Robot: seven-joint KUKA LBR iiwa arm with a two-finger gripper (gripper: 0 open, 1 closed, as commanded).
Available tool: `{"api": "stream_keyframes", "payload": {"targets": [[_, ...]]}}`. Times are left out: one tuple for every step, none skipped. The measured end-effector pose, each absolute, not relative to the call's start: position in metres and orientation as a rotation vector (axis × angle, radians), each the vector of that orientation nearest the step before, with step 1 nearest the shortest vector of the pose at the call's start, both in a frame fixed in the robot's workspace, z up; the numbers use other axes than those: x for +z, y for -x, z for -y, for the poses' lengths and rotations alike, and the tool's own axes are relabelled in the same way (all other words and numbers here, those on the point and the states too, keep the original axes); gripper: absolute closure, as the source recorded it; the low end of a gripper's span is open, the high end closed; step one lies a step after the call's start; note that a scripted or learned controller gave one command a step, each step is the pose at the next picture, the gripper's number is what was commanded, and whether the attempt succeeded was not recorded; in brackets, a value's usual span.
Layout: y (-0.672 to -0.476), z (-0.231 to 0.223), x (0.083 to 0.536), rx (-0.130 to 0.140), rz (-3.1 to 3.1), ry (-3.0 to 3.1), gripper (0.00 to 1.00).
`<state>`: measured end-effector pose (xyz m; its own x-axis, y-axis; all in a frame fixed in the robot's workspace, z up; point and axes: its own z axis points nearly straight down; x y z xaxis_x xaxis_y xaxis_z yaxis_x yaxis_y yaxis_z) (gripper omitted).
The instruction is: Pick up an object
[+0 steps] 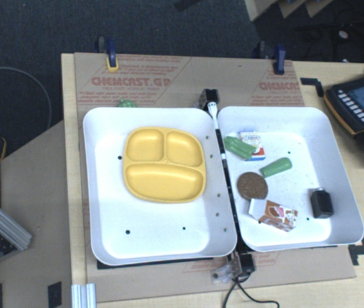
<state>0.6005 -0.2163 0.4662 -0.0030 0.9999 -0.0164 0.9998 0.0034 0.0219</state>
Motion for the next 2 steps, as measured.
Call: {"api": "stream_keyframes", "payload": {"targets": [[-0.6,0.216,0.466,0.005,-2.207,-2.199,0.0],[-0.601,0.216,0.477,0.008,-2.203,-2.194,1.0]]}}
